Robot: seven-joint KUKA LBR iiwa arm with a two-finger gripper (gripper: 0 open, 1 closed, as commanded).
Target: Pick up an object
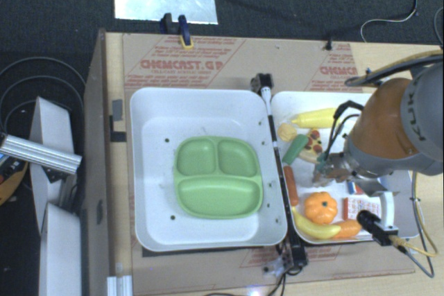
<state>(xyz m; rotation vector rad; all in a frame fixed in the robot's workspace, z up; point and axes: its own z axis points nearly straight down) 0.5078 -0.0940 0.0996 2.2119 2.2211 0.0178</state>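
Nearest, the right bin (416, 218) holds the candidate objects: banana (316, 229), orange pumpkin (320, 206), red carton (362, 206). Just beyond, the gripper (327, 171) hangs low above the pumpkin, apparently positioned to descend; finger state cannot be determined. Farther left, a green divided tray (218, 177) sits in the left bin (149, 114).
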